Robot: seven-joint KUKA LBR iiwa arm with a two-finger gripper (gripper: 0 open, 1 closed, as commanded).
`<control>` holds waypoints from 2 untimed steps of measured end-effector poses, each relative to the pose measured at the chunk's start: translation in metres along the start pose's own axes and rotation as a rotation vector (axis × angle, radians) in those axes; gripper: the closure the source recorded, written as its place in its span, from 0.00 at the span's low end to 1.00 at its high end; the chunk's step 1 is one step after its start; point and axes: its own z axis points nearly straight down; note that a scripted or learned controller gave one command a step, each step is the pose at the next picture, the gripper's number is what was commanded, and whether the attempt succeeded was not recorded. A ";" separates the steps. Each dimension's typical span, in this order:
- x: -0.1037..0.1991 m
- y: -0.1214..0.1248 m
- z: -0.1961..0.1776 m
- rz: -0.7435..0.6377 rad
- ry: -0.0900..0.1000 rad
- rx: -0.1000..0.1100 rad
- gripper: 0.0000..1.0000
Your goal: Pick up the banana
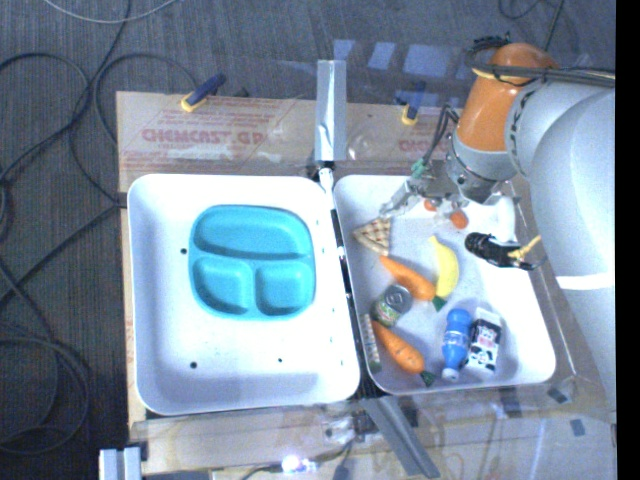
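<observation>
Banana beside carrot, below pincer; finger spread impossible to tell.

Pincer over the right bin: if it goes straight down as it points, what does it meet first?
Probably bare bin floor. The pincer hangs over the right bin near its back wall, between the waffle piece and the banana; depth is unclear.

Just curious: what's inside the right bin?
The right bin holds a banana, two carrots, a can, a blue bottle, a small carton and a wedge. The arm covers its far corner.
</observation>
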 end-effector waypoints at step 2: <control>-0.058 -0.051 -0.004 -0.239 -0.008 -0.033 1.00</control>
